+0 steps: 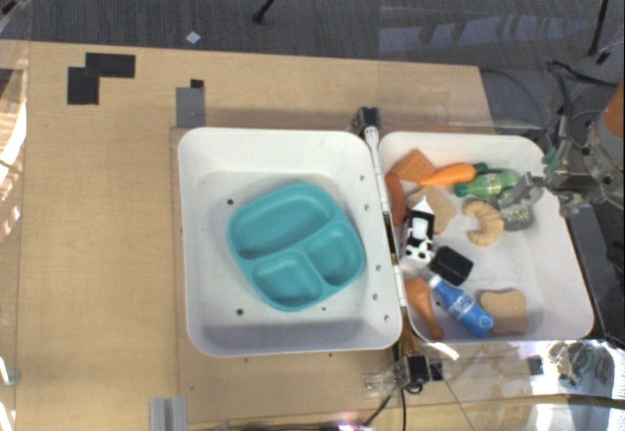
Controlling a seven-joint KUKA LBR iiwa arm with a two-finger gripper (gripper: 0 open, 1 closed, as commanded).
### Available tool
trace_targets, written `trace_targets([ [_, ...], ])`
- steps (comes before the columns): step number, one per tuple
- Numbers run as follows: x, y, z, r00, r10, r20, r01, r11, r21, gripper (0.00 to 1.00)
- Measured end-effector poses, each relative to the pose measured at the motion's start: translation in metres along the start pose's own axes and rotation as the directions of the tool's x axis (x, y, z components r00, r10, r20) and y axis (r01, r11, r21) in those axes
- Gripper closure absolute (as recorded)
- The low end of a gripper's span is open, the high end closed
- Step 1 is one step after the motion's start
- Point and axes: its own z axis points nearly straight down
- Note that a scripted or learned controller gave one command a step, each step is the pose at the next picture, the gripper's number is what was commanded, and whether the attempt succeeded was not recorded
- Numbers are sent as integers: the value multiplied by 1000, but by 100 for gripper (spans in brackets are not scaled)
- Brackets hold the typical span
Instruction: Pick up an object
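Jaws' state cannot be told — the gripper (535, 187) hangs at the right bin's (576, 268) far edge, beside the green toy (491, 185); nothing visibly lifted; the pick appears undone.

The right bin (576, 268) is crowded along its left side: a carrot (451, 174), a green toy (491, 185), a croissant (483, 222), a cow figure (420, 235), a black block (451, 266), a blue bottle (463, 310) and a tan sponge (504, 310) lie close together, some touching. Bare floor stays open in its right half, between the croissant and the sponge. The left bin (195, 224) holds a teal divided plate (296, 245) at its middle, with free room all round it.
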Motion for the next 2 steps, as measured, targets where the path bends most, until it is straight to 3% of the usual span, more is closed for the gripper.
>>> trace_targets([
  [1, 8, 11, 145, 999, 38, -6, -38, 999, 17, 0],
  [2, -18, 115, 176, 934, 357, 2, -357, 934, 4, 0],
])
